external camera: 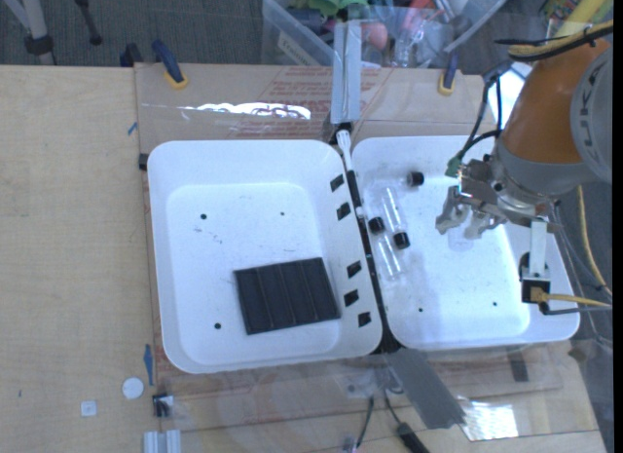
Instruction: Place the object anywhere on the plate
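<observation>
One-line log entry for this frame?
gripper: over right bin | dark plate: left bin | clear tubes: right bin

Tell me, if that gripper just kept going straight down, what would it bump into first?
Most likely the bare white floor of the right bin. The gripper hangs over it, pointing down. The small clear and black parts lie off to its side, though depth is hard to judge here.

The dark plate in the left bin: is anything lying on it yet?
Nothing lies on it. The plate shows its full ribbed dark top, while the small clear and black pieces lie in the right bin.
</observation>
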`<state>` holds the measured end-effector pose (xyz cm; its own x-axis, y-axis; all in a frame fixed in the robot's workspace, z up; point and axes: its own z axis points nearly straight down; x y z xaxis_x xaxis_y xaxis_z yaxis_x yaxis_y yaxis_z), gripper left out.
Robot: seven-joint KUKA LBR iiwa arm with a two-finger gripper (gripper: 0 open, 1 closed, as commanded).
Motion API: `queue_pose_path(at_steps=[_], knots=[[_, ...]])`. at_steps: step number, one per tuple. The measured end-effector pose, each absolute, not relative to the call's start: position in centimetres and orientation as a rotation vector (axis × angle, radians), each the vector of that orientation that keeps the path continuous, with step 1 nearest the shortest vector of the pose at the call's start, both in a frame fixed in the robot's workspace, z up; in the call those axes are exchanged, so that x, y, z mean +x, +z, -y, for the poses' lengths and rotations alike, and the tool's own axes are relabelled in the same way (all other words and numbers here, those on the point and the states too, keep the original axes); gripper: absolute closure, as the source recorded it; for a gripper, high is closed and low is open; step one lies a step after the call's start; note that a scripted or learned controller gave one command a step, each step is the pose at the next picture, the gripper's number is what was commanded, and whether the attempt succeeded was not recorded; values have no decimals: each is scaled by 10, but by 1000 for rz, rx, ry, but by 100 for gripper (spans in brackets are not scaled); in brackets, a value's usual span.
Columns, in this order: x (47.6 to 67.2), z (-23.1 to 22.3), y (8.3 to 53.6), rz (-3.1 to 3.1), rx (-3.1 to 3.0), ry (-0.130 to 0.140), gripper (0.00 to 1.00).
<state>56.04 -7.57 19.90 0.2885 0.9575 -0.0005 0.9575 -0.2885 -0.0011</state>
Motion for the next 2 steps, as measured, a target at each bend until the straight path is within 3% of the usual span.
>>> queue_pose_path(at_steps=[1,2], knots=[[579,20,185,2688,-1621,0,100],[616,-70,185,2961,-1061,-4,100]])
